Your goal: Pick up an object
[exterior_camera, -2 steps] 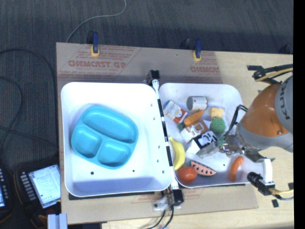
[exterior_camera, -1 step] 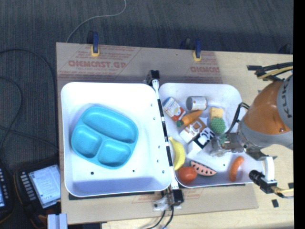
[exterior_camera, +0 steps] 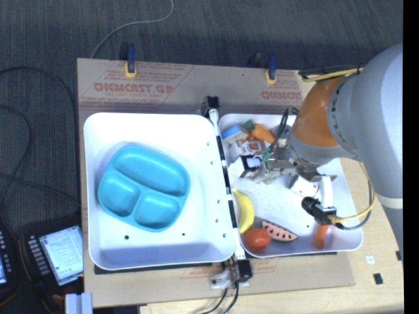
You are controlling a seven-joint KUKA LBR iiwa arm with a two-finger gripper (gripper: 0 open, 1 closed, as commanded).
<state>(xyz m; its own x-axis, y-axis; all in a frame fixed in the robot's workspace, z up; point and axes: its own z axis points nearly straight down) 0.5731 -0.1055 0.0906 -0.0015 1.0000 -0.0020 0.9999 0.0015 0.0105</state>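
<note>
Bins sit side by side on the brown surface [exterior_camera: 163, 87], and the arm [exterior_camera: 366, 120] reaches in from the right over the right bin [exterior_camera: 350, 241]. Its claw [exterior_camera: 272, 162] hangs low above the upper left part of that bin, among a cluster of small items, and I cannot tell how it is set, since the wrist and nearby clutter hide it. Nothing can be seen gripped. Just beside the claw lie an orange carrot-like piece [exterior_camera: 262, 133] and a blue and white item [exterior_camera: 231, 133], both near the bin's top edge. A yellow banana [exterior_camera: 245, 209] lies along the left wall of the same bin, lower down, with a red tomato [exterior_camera: 258, 239] touching its lower end. A watermelon slice [exterior_camera: 280, 233] rests just beside the tomato, toward the right. A small orange item [exterior_camera: 320, 235] lies near the bin's lower right corner, under a black cable fitting on the arm. The left bin [exterior_camera: 98, 241] carries a blue divided plate [exterior_camera: 143, 186] with three compartments, lying well apart from the arm.
</note>
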